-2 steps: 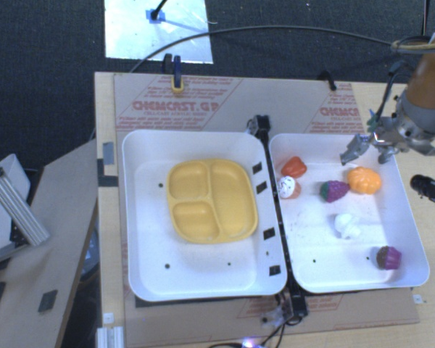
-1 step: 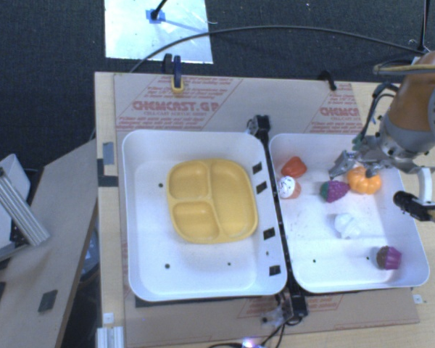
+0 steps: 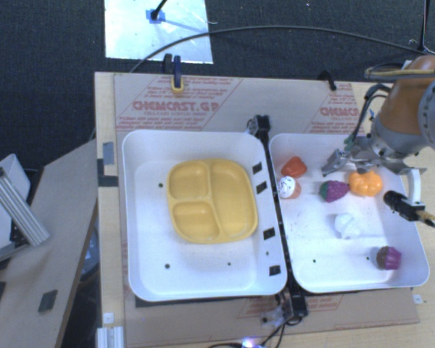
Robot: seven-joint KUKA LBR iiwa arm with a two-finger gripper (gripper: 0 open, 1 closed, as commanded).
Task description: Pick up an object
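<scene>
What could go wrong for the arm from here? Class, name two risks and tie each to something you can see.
1. The claw sits right above the orange toy, and the purple toy lies close beside it, so a descent may nudge either one aside.
2. The orange toy looks rounded and may slip out of a pinch.

The brown sheet under the two white bins carries red printed lettering. Behind the left bin it reads "CHEMCAST GP", with smaller red lines around it too fine to read. The same mark repeats at a slant behind the right bin, partly hidden.
</scene>
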